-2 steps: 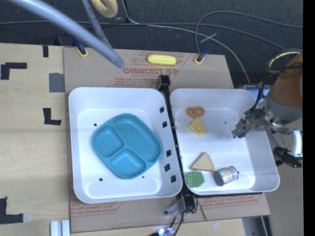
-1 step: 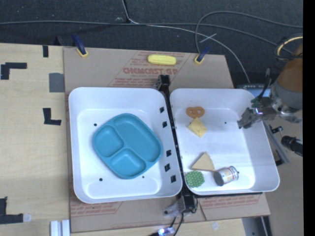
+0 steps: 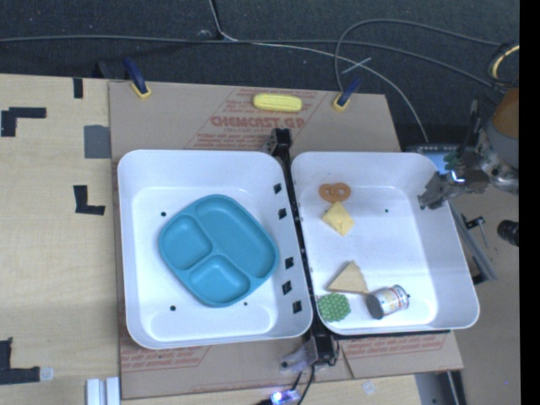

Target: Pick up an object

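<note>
The gripper (image 3: 432,194) hangs over the far right rim of the right bin (image 3: 384,247); I cannot tell its state. In that bin lie a pretzel (image 3: 334,192), a cheese cube (image 3: 339,219), a wedge (image 3: 348,278), a can (image 3: 388,300) and a green disc (image 3: 334,308). The left bin (image 3: 143,226) holds a blue tray (image 3: 218,249).

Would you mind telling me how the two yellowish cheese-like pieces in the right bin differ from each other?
The cheese block is bright yellow and roughly square; the cheese wedge is paler tan and triangular. The block lies higher in the view, just below the pretzel; the wedge lies lower, between the green round piece and the small can. Both lie in the right bin, apart from the gripper.
</note>
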Motion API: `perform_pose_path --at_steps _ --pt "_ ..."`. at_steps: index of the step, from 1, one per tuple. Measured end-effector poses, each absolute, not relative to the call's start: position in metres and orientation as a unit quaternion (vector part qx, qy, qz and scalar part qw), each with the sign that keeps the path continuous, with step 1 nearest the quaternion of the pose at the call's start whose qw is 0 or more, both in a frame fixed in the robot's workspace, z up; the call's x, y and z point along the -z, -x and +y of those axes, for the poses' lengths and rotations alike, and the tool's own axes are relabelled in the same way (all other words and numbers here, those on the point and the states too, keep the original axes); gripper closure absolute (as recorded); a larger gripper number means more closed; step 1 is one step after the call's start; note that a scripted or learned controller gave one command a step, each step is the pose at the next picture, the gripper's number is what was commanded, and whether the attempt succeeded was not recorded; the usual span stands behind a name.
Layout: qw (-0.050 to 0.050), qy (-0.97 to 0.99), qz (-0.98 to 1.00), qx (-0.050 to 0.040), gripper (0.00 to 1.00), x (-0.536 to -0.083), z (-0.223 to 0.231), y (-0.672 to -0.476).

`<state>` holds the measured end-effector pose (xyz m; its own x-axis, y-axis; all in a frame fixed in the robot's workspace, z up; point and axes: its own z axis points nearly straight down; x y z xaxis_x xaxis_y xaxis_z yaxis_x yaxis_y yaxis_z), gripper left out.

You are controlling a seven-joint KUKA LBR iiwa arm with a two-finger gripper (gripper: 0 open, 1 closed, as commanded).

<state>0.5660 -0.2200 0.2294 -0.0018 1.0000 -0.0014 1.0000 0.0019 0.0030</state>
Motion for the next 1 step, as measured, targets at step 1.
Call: perform_pose_path --at_steps 1 --pt "-0.001 -0.705 0.709 0.0003 1.0 -0.2177 -0.1675 -0.5668"
